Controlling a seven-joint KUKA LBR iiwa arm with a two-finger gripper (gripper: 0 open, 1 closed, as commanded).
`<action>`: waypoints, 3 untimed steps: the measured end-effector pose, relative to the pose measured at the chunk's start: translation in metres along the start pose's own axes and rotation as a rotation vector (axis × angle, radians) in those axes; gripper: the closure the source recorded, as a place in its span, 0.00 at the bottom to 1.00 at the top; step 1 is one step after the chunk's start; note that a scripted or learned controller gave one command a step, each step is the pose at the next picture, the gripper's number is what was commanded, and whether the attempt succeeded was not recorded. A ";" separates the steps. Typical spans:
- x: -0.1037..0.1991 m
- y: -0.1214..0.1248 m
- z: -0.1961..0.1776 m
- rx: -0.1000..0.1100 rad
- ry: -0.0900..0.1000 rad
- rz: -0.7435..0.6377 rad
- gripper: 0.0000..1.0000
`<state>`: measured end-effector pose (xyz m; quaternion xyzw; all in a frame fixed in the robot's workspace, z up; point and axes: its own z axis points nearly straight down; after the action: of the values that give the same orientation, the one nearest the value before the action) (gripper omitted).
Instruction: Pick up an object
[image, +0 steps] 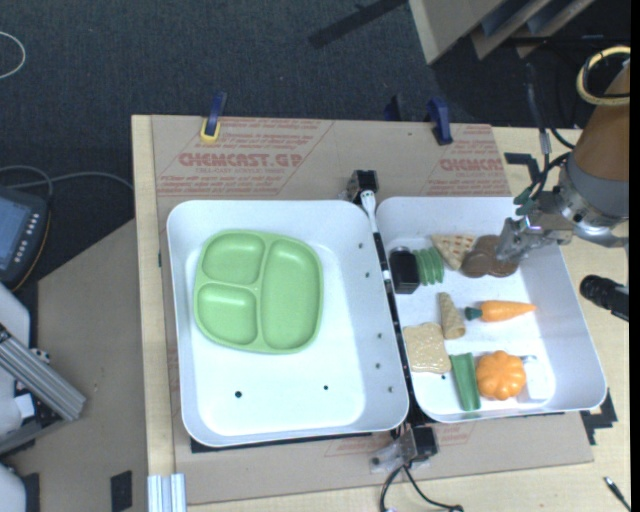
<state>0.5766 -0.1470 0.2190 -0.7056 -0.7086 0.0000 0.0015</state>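
Note:
My gripper (516, 240) hangs over the far right part of the right bin (575, 335). A brown flat piece (485, 262) lies right at its tip, on the left side; whether it is gripped or just lying there I cannot tell. Beside it are a tan waffle piece (452, 244), a green ridged item (430, 264) and a black block (403, 270). Nearer the front lie a carrot (503, 311), a small tan roll (452, 316), a beige cracker (427, 348), a green stick (463, 381) and an orange pumpkin (500, 374).
The left bin (200, 390) holds a green divided plate (260, 290). The bins' shared rim (385, 300) runs between them. Blue and yellow clamps (438, 120) grip the bench's back edge. A bare strip of the right bin's floor lies along its right side.

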 end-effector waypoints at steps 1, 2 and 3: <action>0.048 -0.004 0.002 0.000 0.001 -0.001 1.00; 0.096 -0.018 0.002 0.000 0.001 -0.001 1.00; 0.084 -0.028 -0.014 -0.005 -0.003 0.005 1.00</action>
<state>0.5485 -0.0630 0.2331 -0.7073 -0.7069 -0.0009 -0.0012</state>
